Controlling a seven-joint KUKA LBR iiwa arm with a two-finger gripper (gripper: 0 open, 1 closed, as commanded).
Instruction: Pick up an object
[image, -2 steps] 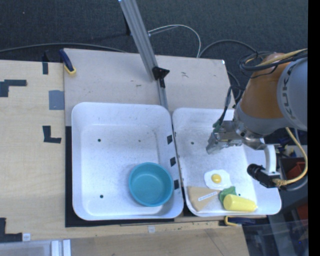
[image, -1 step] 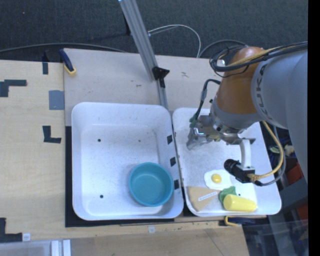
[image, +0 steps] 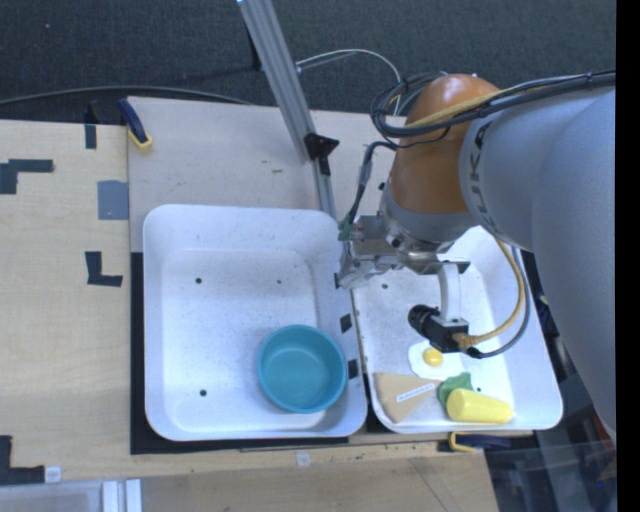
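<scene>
Two shallow white bins sit side by side on the desk (image: 220, 160), both speckled and matte with rounded corners. In the left bin (image: 200, 250) there's a round blue bowl (image: 300, 367), smooth and glossy, tucked into the near right corner against the wall. Over in the right bin (image: 500, 300), a cluster at the near end: a flat tan wedge (image: 402, 392) shaped like a cheese slice, a fried egg toy (image: 428, 358) with a white flat body and a yellow dome, and a yellow corn cob (image: 478, 405) with a green bit (image: 456, 384) at its left end, touching it.

The arm (image: 520, 160) sweeps in from the right, smooth grey casing with a shiny orange band, cables looping around it. The gripper (image: 362, 262) hangs right over the wall shared by the two bins, at the far end; its fingers are lost in dark metal clutter, so I can't tell how far apart they stand or whether they have anything.

The desk is pale wood-grain board with dark tape marks at left, and dark carpet lies beyond it. A grey metal post (image: 290, 90) slants down toward the bins. The arm covers much of the right bin's far end.
</scene>
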